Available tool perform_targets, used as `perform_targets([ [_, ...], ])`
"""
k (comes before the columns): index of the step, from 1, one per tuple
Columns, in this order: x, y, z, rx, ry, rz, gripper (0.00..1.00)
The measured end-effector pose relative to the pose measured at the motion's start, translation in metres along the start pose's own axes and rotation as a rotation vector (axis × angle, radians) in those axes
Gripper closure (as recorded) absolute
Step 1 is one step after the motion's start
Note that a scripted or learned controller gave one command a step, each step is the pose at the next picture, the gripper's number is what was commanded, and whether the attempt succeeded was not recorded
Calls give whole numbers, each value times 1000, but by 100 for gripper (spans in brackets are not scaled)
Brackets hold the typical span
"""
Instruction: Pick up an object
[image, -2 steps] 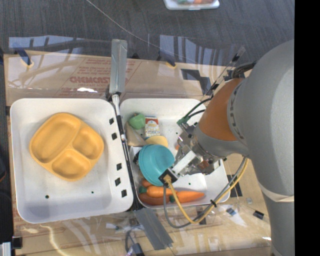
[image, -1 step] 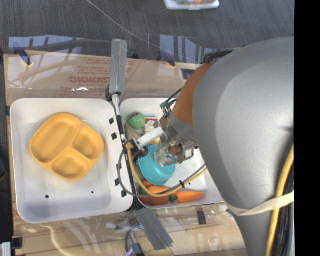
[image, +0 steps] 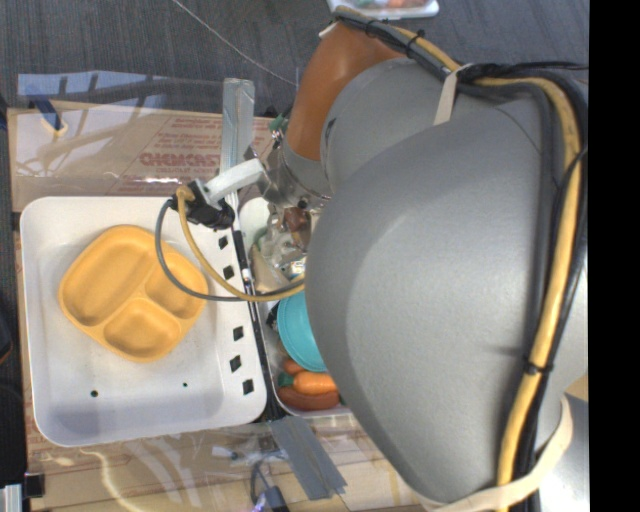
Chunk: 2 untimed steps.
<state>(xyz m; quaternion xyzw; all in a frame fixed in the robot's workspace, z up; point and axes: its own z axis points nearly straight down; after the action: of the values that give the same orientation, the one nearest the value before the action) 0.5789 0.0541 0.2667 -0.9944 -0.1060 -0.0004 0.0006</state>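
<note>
The big grey arm with its orange band (image: 335, 80) covers most of the right bin. My gripper (image: 285, 232) reaches down into that bin near its left wall, among crowded items; its tip is hidden by the wrist and cables. Beside it lie a white rounded object (image: 254, 213), a teal bowl or plate (image: 297, 335), and an orange carrot-like piece (image: 315, 384) over a brown sausage-like piece (image: 308, 401) at the near end.
The left bin (image: 60, 400) holds a yellow divided plate (image: 130, 292). A yellow cable (image: 200, 275) loops from the wrist over the wall between the bins. Cardboard and tape lie beyond the bins' far edge.
</note>
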Motion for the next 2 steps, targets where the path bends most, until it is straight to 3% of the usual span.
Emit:
perform_targets([
  [1,0,2,-8,-3,-4,-2,100],
  [2,36,-103,102,-1,-14,-16,100],
])
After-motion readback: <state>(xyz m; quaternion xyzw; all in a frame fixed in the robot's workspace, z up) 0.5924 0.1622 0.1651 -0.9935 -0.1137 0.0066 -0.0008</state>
